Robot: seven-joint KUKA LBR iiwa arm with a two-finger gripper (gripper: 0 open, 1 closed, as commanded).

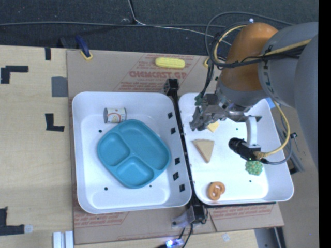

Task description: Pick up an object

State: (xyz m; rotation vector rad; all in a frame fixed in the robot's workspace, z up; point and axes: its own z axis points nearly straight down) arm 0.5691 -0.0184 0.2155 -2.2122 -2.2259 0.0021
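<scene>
My gripper (202, 119) hangs over the upper left part of the right bin (279, 190), its dark fingers pointing down next to a small yellow piece (213, 126) that peeks out beneath it. A tan wedge (205, 150) lies just below the gripper on the bin floor. Near the bin's front sits a pretzel (216, 190), and a green broccoli-like toy (253, 167) rests to the right. I see nothing held between the fingers.
The left bin (85, 105) holds a blue divided plate (133, 152) and a small can (115, 115) lying on its side. A yellow corn cob (169, 62) lies on the cardboard behind the bins. Cables loop around the arm's wrist.
</scene>
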